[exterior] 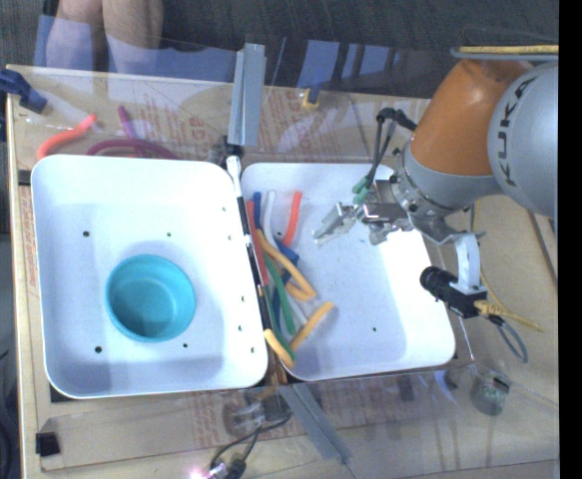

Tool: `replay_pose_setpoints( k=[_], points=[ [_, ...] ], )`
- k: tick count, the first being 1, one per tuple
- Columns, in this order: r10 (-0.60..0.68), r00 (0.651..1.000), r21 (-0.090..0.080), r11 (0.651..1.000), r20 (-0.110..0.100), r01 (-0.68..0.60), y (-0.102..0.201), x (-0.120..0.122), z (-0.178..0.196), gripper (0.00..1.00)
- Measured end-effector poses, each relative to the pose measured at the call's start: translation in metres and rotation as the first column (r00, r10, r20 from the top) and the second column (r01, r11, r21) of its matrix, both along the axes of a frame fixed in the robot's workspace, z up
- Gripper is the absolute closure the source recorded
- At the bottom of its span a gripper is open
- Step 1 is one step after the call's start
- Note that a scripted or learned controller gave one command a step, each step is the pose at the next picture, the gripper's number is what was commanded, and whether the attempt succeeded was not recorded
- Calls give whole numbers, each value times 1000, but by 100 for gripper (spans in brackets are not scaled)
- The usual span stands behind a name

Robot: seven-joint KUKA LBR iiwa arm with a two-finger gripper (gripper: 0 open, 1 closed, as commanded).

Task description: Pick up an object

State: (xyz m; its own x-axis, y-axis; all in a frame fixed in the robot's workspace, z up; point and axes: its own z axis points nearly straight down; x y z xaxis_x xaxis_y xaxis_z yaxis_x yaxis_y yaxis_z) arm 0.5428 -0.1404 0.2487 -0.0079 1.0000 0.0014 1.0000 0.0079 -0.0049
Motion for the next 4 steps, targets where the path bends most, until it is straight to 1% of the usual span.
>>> replay_pose_setpoints(
  k=[1,2,3,4],
  points=[
    [101,995,-2,995,7,-101,-2,-16,-142,0],
    [106,994,-4,994,3,-106,-3,-16,-133,100],
    [106,994,-4,994,4,-106,-3,-16,-133,0],
    [113,994,-7,994,3,-113,-3,-16,-124,100]
  ],
)
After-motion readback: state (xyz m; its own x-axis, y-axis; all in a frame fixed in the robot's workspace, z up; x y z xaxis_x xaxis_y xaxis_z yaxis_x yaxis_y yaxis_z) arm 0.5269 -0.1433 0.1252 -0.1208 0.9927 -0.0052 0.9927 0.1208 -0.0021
